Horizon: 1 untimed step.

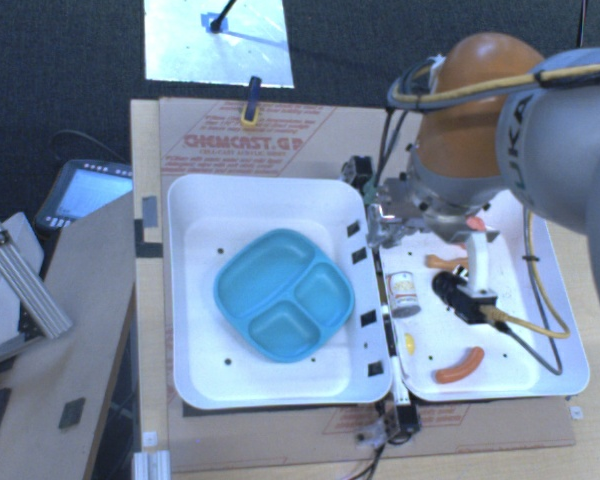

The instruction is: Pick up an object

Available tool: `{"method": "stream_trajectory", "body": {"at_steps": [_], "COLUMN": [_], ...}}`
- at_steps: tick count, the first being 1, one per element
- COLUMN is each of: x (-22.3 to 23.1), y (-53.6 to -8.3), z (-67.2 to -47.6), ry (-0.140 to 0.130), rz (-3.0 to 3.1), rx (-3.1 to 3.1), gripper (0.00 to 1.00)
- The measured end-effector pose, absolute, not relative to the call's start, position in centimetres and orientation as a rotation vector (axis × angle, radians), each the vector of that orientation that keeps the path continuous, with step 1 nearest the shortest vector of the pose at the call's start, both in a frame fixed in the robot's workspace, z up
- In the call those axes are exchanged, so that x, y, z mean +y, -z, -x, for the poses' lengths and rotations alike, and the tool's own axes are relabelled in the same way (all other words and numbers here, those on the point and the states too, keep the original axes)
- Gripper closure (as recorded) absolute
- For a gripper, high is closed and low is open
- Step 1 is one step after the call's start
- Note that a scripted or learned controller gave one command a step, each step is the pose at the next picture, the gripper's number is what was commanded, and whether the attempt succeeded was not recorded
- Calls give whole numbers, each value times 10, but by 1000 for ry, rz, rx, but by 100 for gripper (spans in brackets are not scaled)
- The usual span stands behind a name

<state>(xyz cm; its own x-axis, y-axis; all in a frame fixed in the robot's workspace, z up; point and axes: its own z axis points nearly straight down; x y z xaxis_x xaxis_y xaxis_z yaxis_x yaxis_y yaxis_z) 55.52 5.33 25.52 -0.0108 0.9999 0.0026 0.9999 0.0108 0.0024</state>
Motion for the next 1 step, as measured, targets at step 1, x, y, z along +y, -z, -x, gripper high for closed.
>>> {"method": "stream_trajectory", "body": {"at_steps": [1], "x": [105], "y": [-236], "z": [-582], "ry": [4], "rz": [2211], "rx": [-2232], "gripper": [100]}}
